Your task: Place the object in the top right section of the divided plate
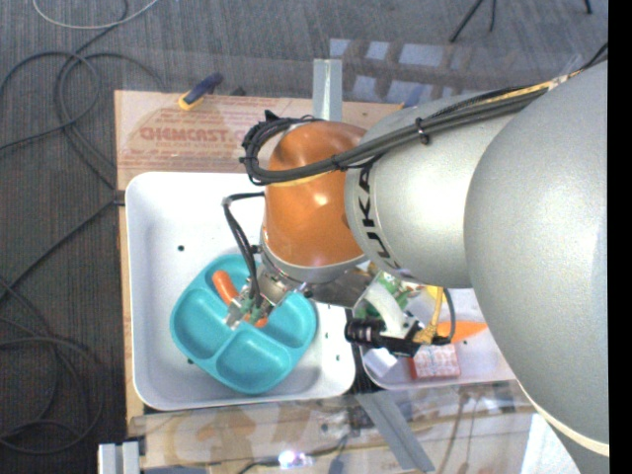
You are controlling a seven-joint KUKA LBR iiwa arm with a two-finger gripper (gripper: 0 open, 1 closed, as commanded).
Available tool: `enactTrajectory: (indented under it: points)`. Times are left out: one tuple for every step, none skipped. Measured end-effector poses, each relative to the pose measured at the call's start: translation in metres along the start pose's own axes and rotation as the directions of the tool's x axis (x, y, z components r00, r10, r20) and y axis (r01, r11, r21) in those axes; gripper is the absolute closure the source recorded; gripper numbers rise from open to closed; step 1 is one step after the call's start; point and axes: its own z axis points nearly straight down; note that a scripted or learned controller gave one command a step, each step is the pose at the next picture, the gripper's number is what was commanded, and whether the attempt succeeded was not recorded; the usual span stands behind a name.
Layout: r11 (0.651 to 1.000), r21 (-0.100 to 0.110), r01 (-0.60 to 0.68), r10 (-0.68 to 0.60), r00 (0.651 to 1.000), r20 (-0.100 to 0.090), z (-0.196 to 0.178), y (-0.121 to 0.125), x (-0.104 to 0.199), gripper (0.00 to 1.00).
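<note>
- Progress looks late-stage: the gripper (249,309) hangs low over the divided plate (202,339), at about the middle where its compartments meet, with something orange (261,317) right at its tips.
- Grip state I cannot tell; the wrist and orange band (308,203) hide most of the tool, so whether that orange bit is pinched or merely lying beneath is unclear.
- A small orange object (224,286), carrot-like and tapered, lies in the plate's upper compartment, just left of the gripper.
- Which piece is the task's object is uncertain; judging by position, what is left is a release into the correct section, or confirming it is already there.
- The plate is smooth teal plastic, rounded, with raised ribs splitting it into sections.
- It sits in the left white bin (158,225), glossy and shallow with rounded corners.
- The right bin (474,368) holds a red-patterned packet (434,363) and an orange piece (469,330).
</note>
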Motion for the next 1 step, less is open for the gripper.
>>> enactTrajectory:
  points:
    - [0.997, -0.003, 0.080, -0.080, 0.997, 0.001, 0.0679, 0.0055, 0.0045, 1.00]
